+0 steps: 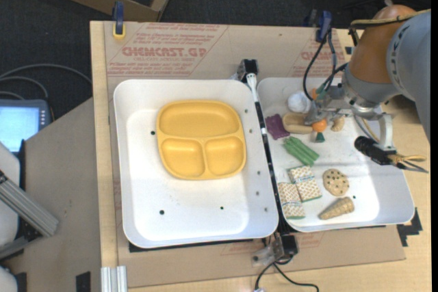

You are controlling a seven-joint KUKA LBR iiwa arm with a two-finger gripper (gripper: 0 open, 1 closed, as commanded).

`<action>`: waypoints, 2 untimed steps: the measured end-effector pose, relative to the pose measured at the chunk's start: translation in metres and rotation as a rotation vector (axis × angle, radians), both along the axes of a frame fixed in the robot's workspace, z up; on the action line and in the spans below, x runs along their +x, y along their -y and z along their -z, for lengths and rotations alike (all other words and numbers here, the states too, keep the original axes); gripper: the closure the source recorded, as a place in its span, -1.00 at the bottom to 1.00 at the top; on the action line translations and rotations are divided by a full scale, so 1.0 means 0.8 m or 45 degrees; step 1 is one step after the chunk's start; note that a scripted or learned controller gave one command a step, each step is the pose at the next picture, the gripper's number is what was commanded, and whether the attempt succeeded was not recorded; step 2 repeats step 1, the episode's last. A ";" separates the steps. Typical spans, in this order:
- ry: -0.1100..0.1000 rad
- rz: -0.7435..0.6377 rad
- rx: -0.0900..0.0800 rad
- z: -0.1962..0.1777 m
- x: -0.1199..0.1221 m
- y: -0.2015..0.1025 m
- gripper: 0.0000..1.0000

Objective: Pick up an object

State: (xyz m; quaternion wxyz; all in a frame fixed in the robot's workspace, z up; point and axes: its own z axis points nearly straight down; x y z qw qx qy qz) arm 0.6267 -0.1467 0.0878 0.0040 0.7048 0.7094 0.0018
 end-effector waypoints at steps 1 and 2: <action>-0.001 -0.001 0.006 -0.129 -0.022 -0.106 1.00; -0.001 -0.001 0.006 -0.129 -0.022 -0.106 1.00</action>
